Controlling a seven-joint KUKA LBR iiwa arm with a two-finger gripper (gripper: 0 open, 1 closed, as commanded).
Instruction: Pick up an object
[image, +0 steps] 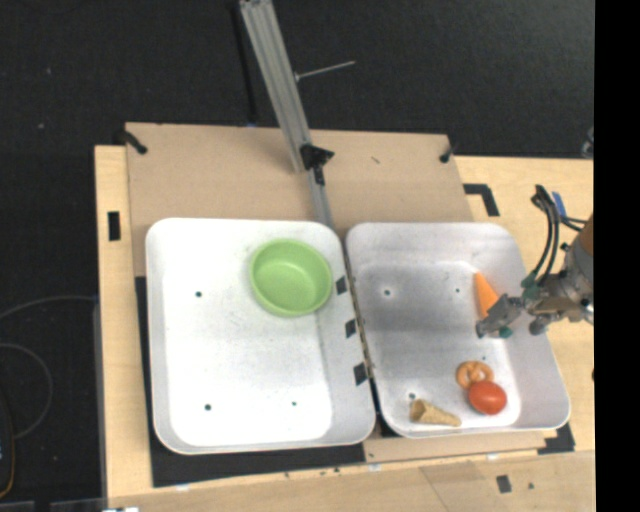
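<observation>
Here, your end effector (497, 322) is hovering just beside the carrot (485, 291) (grip state: I cannot tell); be centring over it before descending.

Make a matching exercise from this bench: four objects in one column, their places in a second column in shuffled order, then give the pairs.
Objects:
1. green bowl
2. orange carrot
3. red tomato
4. ice cream cone

Places:
A. right bin, near edge, left of the tomato
B. left bin, far right part
C. right bin, beside the hand
D. right bin, near right corner

Pairs: 1-B, 2-C, 3-D, 4-A
</observation>
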